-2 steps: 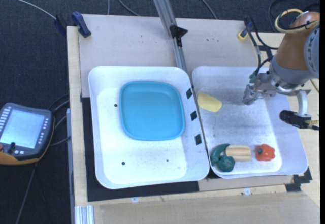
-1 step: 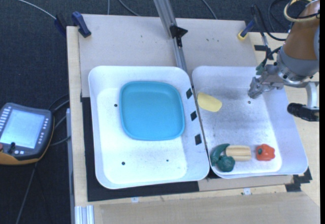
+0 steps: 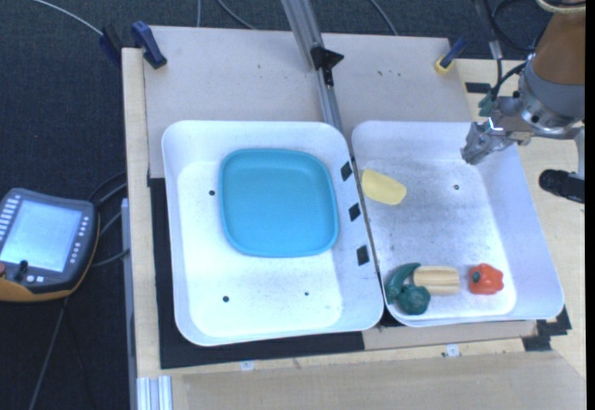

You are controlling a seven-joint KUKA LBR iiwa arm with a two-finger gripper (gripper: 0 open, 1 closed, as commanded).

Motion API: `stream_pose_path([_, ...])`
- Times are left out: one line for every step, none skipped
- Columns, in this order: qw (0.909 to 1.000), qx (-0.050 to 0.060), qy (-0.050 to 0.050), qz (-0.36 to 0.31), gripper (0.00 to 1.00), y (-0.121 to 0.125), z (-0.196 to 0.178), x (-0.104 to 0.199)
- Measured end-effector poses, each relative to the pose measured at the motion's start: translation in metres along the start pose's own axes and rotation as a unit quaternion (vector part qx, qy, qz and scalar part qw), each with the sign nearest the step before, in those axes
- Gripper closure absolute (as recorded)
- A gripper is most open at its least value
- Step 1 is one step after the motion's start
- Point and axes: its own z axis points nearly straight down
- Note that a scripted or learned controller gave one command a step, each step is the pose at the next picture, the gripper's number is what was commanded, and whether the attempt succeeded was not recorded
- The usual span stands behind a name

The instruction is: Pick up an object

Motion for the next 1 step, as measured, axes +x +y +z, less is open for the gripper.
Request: stream_pose_path([1.0000, 0.000, 0.000, 0.000, 1.00, 0.0093, -0.0582, 0.0027])
